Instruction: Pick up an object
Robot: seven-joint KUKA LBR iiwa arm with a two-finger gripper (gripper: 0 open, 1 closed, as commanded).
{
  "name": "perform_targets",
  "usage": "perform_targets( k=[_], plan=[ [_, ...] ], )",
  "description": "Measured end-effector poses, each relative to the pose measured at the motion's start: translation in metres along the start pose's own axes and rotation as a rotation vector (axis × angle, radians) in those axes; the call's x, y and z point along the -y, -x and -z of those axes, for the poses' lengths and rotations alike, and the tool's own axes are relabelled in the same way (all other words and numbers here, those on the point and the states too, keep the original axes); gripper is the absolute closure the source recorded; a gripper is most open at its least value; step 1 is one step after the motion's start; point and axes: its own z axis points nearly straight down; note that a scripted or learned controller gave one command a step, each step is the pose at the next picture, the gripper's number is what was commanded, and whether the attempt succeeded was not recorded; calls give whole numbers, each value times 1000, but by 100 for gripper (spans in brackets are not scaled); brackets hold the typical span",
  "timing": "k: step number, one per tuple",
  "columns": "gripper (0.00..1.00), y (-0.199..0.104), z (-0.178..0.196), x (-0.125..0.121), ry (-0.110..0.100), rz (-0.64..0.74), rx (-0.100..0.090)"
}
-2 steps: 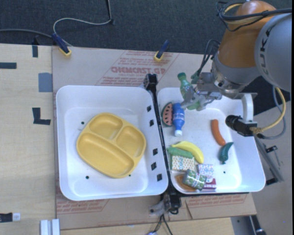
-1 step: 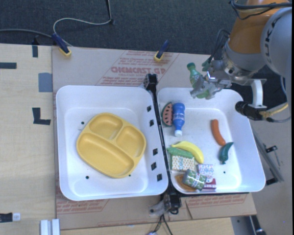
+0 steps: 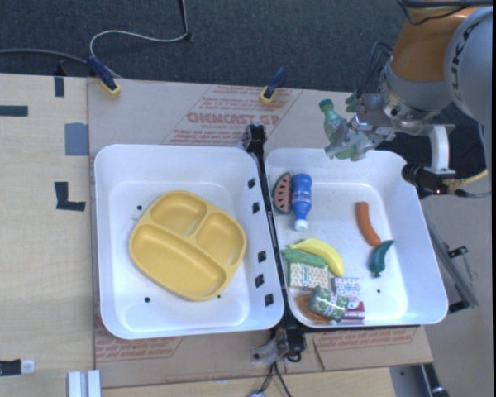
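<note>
**Green bottle looks like it's up in the gripper, over the right bin's far edge**

So the gripper (image 3: 353, 139) sits raised above the far edge of the right bin (image 3: 413, 246), near its far-left corner, and there's a small green bottle (image 3: 331, 122) tilted in it, neck pointing up and away. From what I can make out the fingers are pinching the bottle's lower body, so the jaws are closed on it and not spread. It's small in the view, though, so I wouldn't swear how solid the grip is.

Holding it clear of the bin makes sense for a pick: nothing else gets dragged along.

Everything else lies loose on the right bin floor, well apart from the jaws. A blue bottle (image 3: 301, 199) and a watermelon slice (image 3: 282, 193) sit by the left wall, a sausage (image 3: 367, 222) and a dark green pepper (image 3: 380, 256) toward the right wall, and a banana (image 3: 321, 253) lies on top of a cluster of packets (image 3: 326, 296) at the near edge.

The left bin (image 3: 116, 222) carries a yellow divided plate (image 3: 187, 244).

I'd guess the pick is basically done if the grip lasts.
</note>
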Motion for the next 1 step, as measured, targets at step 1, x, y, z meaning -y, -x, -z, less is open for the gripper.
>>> perform_targets(
  k=[1],
  plan=[
    [100, -17, 0, 7, 0, -1, 0]
  ],
)
